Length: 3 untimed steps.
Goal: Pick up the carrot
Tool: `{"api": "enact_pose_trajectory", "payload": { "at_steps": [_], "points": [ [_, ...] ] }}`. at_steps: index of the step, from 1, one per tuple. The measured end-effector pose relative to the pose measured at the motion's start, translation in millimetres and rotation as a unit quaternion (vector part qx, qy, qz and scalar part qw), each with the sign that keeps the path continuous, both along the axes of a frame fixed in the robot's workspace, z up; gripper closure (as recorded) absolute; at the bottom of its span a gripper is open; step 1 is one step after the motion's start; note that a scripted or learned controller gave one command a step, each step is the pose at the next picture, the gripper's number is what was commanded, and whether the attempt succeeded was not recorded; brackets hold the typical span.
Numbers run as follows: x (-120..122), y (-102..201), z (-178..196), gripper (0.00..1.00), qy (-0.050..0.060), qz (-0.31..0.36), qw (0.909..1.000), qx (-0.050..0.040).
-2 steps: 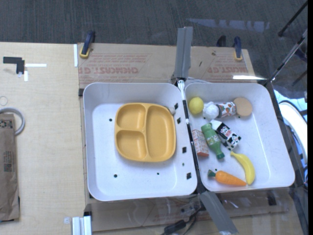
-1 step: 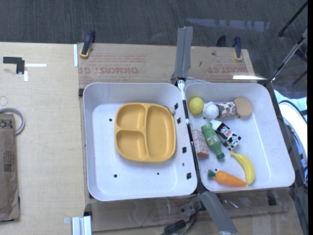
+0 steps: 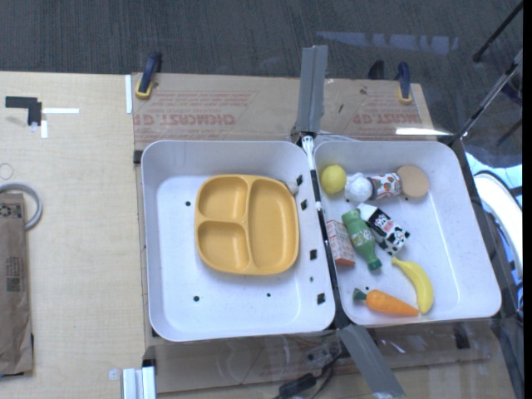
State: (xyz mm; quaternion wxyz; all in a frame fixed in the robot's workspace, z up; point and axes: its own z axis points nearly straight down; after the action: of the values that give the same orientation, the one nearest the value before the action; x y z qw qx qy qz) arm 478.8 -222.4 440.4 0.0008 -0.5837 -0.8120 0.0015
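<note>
The carrot (image 3: 387, 302) is orange with a small green top and lies flat near the front edge of the right bin (image 3: 465, 248), pointing right. A yellow banana (image 3: 416, 283) curves just above and to the right of it, nearly touching its tip.
The right bin also holds a green bottle (image 3: 362, 238), a small red-and-white carton (image 3: 339, 245), a black-and-white cow toy (image 3: 386, 229), a lemon (image 3: 333, 179), a white ball (image 3: 358, 188), a can (image 3: 384, 186) and a tan bun (image 3: 412, 182). A yellow divided plate (image 3: 248, 224) sits in the left bin (image 3: 166, 256).
</note>
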Motion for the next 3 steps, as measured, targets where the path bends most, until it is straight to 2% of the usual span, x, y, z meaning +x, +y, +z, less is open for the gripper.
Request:
{"api": "enact_pose_trajectory", "payload": {
  "at_steps": [1,2,3],
  "points": [
    [0,0,1,0.0,-0.001,0.161,0.9869,0.0003],
    [2,0,9,1.0,-0.001,0.163,0.9867,-0.001],
    [4,0,18,1.0,-0.002,0.163,0.9865,-0.0022]
  ]
}}
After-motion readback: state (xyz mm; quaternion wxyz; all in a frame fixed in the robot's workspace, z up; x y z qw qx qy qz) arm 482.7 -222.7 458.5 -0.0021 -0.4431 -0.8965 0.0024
